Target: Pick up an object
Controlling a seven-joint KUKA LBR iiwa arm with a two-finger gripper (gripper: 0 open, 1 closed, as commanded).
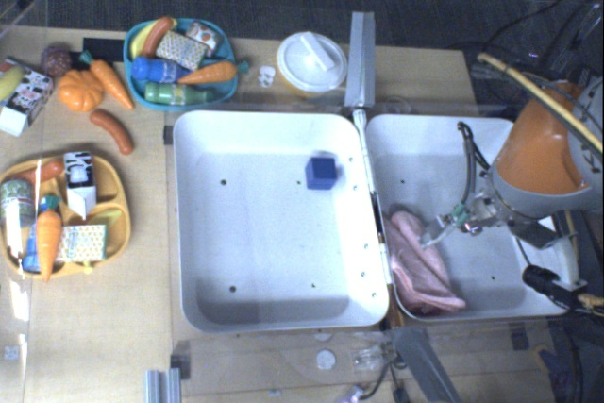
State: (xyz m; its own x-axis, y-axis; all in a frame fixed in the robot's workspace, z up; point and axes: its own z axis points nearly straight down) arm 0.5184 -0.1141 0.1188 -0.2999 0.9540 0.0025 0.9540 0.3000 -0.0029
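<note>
A small blue cube [322, 172] lies in the left bin [217, 297], toward its upper right. A pink, soft-looking object [418, 267] lies along the left wall of the right bin [425, 146], near the front corner. My gripper [436, 232] reaches in from the right and sits low over the right bin, right at the upper right edge of the pink object. The arm's orange band [536, 156] rises behind it. The gripper is too small and dark in this view to read its state.
A metal divider [359, 61] runs between the bins at the back. Left of the bins are a blue bowl [142, 90] and a yellow plate [118, 203] of toy food, plus loose toy vegetables [90, 90]. A white lidded container [311, 61] stands behind the left bin. Cables hang at the right.
</note>
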